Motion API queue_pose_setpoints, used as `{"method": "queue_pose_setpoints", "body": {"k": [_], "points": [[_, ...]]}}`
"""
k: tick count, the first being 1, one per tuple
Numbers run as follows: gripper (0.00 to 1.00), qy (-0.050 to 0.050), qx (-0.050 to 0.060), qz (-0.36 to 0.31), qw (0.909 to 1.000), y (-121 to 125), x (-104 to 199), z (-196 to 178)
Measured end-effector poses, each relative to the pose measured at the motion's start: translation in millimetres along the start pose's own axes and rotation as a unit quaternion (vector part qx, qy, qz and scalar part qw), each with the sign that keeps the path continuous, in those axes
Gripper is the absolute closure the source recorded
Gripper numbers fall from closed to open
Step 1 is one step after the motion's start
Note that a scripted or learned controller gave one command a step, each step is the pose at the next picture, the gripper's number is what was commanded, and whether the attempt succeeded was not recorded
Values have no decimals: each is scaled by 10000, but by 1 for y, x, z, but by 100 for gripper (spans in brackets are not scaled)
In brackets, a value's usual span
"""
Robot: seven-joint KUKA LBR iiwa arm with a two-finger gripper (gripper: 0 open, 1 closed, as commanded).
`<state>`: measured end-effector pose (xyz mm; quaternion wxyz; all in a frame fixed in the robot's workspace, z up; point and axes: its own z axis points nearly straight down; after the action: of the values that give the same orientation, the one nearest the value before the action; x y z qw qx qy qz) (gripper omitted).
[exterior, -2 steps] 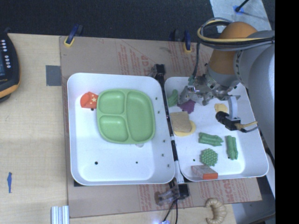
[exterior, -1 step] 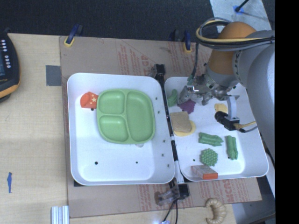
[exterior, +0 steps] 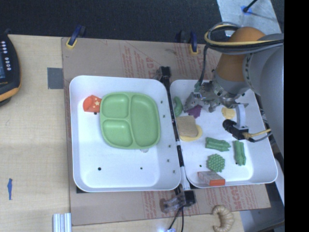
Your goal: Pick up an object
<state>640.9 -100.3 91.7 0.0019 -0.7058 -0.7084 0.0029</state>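
Purple object (exterior: 195, 111) sits beneath the hand (exterior: 203, 99); its grip cannot be told.

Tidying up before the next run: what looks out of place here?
A tan, curled object lies on the bench outside the bins, below the right bin. A red item sits tucked against the green divided plate in the left bin.

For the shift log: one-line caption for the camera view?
Gripper low over right bin's far corner, by a purple toy; green plate in left bin.
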Motion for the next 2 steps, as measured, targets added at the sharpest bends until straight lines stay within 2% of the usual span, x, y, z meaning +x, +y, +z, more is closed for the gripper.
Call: {"method": "queue_pose_setpoints", "body": {"k": [1, 2], "points": [[0, 2, -33, -13, 10000, 16, -4, -1], [0, 4, 0, 5, 10000, -2, -1, 0]]}}
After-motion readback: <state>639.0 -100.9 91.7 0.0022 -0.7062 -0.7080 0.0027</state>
